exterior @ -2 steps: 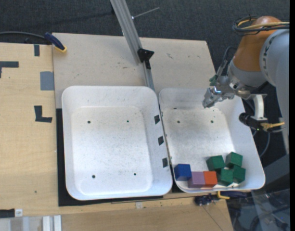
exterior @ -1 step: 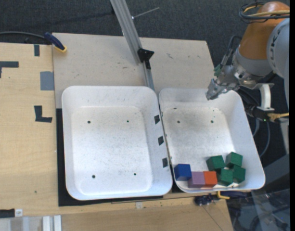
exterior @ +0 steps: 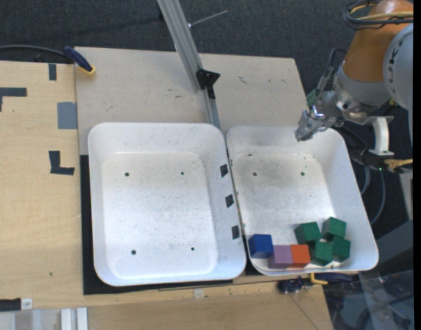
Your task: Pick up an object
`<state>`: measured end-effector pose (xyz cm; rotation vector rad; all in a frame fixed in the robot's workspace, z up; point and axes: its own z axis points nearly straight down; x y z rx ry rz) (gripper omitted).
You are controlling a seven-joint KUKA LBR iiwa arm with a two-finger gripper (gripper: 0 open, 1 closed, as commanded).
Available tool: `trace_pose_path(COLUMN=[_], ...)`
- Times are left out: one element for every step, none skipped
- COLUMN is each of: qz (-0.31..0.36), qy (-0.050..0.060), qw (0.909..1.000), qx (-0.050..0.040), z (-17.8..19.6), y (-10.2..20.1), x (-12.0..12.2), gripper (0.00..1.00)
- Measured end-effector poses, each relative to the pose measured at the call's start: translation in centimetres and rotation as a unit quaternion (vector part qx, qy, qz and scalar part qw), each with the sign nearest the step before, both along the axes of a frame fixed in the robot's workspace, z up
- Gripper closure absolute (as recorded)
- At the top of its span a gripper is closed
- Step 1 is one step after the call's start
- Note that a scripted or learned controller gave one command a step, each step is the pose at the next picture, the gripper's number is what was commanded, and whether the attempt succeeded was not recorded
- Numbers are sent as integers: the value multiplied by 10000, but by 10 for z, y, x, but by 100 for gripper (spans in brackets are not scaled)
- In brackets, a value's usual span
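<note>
The tool (exterior: 308, 126), its state impossible to tell, hung at the right bin's (exterior: 347, 163) upper rim, far from the blocks (exterior: 310, 245) packed lower right, where a descent risked jamming.

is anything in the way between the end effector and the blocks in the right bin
Nothing visible. The end effector is over the right bin's far rim; the blocks cluster at its near edge, with bare bin floor between.

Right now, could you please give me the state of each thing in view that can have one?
gripper: above the right bin's far rim, holding nothing visible.
right bin: holds all the blocks, clustered in its near corner.
blue block: resting in the bin, ungrasped.
purple block: resting beside the orange block.
green blocks: heaped together, ungrasped.
left bin: upright on the bench.
</note>
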<state>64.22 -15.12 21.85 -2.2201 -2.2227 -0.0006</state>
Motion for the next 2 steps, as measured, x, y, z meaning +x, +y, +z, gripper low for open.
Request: trace_pose_path(qz=[13,18], qy=[11,21], qw=[10000,10000], qx=[2,6], z=[5,-3], y=[40,87], x=[-27,-54], gripper=[100,100])
